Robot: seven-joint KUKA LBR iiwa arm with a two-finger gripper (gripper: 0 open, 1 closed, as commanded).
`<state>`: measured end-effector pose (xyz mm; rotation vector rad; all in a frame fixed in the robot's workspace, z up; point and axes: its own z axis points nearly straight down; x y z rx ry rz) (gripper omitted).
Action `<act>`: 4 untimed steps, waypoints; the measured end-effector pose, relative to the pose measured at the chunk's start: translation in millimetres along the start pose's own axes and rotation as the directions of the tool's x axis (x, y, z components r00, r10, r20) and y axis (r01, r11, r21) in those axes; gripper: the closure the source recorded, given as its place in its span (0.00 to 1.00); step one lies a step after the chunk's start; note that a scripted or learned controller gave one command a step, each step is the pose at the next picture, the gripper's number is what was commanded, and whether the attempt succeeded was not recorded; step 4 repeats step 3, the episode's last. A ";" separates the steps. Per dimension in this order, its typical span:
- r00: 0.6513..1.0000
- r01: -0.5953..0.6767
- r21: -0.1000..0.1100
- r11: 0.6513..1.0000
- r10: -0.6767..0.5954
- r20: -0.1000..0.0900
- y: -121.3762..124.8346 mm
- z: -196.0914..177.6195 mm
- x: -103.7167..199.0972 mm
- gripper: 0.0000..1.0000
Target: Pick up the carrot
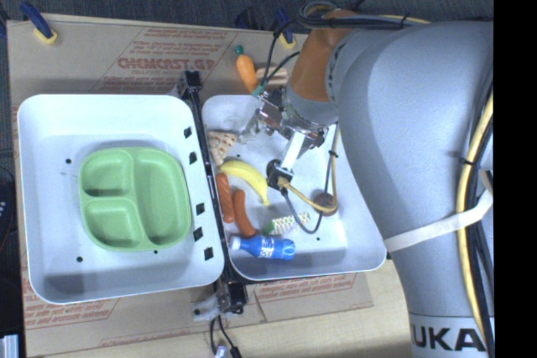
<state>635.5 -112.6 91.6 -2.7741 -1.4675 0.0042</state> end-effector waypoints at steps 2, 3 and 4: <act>0.999 -0.042 -0.002 0.999 0.042 -0.001 -12.5 -139.6 40.9 1.00; 0.999 -0.035 0.004 0.999 0.035 0.002 -13.2 -148.7 41.2 1.00; 0.999 -0.035 0.004 0.999 0.035 0.002 -13.2 -148.7 41.2 1.00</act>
